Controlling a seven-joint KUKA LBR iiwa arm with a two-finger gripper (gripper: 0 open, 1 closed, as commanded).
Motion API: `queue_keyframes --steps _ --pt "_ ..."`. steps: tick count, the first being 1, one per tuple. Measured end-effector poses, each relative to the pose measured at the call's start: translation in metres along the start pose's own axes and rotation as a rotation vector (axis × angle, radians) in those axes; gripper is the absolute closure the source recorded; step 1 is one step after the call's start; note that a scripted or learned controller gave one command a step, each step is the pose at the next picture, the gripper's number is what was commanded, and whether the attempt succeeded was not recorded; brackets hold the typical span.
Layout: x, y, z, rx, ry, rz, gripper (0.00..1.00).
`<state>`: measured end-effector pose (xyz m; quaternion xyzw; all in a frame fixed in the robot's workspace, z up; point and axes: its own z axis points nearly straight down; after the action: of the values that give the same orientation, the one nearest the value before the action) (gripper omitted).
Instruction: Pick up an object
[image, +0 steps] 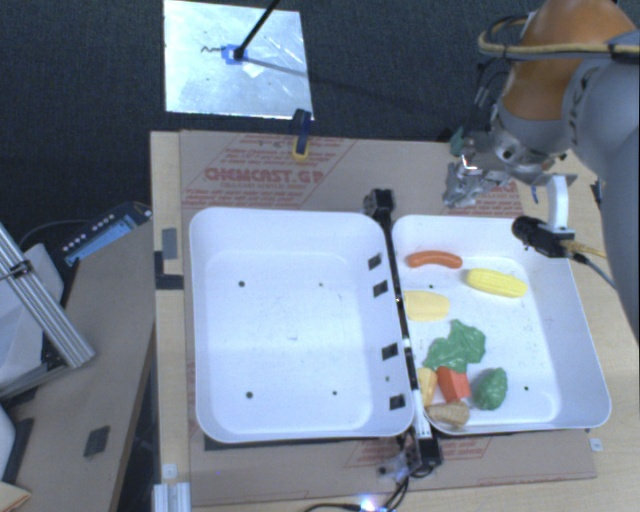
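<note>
The right bin holds several toy foods. An orange sausage and a yellow corn cob lie near its back. A pale yellow piece sits by the divider. Toward the front are a green leafy piece, a dark green lump, a red-orange piece, a small yellow piece and a tan piece. My gripper hangs above the bench just behind the right bin's back left corner, apart from all the foods. Nothing shows in its grasp.
The left bin sits beside the right one, with black clips along the shared edge. A silver sheet lies at the back. A black cable fitting hangs over the right bin's back rim.
</note>
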<state>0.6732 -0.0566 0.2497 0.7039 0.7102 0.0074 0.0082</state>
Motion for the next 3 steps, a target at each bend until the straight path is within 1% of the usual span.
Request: queue_keyframes --steps 1,2,3 --pt "0.088 0.001 -0.156 0.001 0.005 -0.006 1.00" --pt "0.125 -0.053 -0.202 0.016 0.004 0.000 1.00" --pt "0.108 -0.029 -0.224 0.016 0.000 0.009 1.00"
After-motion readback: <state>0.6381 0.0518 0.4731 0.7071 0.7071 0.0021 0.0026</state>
